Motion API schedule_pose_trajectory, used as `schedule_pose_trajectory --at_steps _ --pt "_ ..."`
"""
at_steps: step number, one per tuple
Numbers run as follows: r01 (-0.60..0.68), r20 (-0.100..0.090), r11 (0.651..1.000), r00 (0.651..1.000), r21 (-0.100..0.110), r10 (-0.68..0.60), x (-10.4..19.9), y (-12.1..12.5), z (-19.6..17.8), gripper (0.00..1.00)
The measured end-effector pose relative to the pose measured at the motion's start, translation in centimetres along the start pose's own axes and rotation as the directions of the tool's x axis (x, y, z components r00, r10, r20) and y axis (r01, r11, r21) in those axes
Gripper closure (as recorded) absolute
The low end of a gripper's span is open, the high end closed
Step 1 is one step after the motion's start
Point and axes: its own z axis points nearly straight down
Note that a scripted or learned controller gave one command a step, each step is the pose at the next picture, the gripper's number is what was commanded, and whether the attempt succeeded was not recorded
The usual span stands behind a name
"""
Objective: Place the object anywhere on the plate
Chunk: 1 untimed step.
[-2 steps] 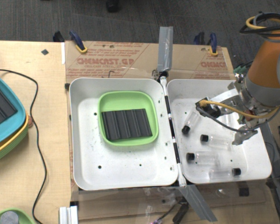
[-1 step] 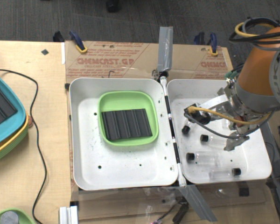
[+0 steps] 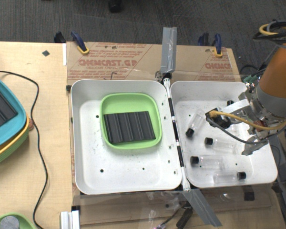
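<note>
Over the right bin, plate off to my left

My gripper (image 3: pixel 248 128) hangs above the right bin (image 3: pixel 271 173) (whether anything is pinched, I cannot tell). Clear vials (image 3: pixel 195 123) with black caps lie scattered below and just left of me; the nearest runs diagonally. The green plate (image 3: pixel 155 106) sits in the left bin (image 3: pixel 86 166), well apart.
</note>
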Motion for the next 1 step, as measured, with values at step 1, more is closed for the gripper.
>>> schedule_pose_trajectory --at_steps 1 --pt "0.005 -0.003 1.000 1.000 -0.002 -0.005 0.50 -4.64 -1.30 0.00"
